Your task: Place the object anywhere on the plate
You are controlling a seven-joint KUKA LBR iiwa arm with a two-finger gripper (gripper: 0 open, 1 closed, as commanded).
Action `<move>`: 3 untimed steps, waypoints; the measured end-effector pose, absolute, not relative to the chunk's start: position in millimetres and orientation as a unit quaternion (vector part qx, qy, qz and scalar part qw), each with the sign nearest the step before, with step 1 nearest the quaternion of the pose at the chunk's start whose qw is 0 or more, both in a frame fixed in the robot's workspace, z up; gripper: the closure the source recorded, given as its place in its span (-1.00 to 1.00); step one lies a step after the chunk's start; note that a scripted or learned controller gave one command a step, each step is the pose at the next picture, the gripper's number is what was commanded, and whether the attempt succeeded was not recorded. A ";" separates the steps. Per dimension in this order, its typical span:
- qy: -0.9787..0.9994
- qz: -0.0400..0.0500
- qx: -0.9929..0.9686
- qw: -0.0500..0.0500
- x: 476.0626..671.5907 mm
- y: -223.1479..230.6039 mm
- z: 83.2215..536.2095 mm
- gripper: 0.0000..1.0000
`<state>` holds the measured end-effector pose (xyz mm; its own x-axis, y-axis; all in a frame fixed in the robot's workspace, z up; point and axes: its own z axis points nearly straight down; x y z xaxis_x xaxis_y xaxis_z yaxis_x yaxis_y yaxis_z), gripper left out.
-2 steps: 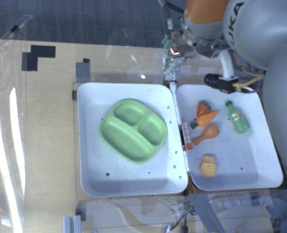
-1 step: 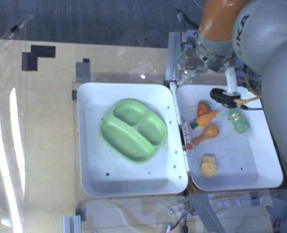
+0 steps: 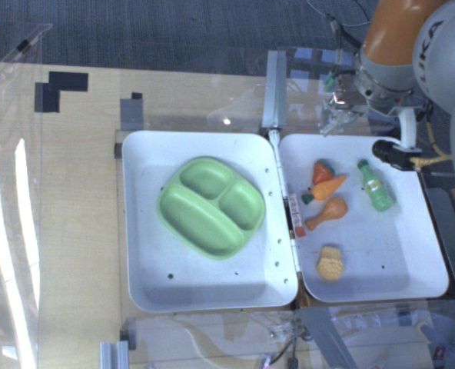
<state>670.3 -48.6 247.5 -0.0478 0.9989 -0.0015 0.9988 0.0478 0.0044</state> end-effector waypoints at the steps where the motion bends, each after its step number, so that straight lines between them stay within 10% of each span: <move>1: 0.726 0.001 0.688 0.003 670.5 -145.2 231.9 1.00; 2: 0.746 0.002 0.666 0.001 670.6 -63.9 212.0 1.00; 3: 0.668 0.001 0.744 0.002 670.5 -100.3 227.7 1.00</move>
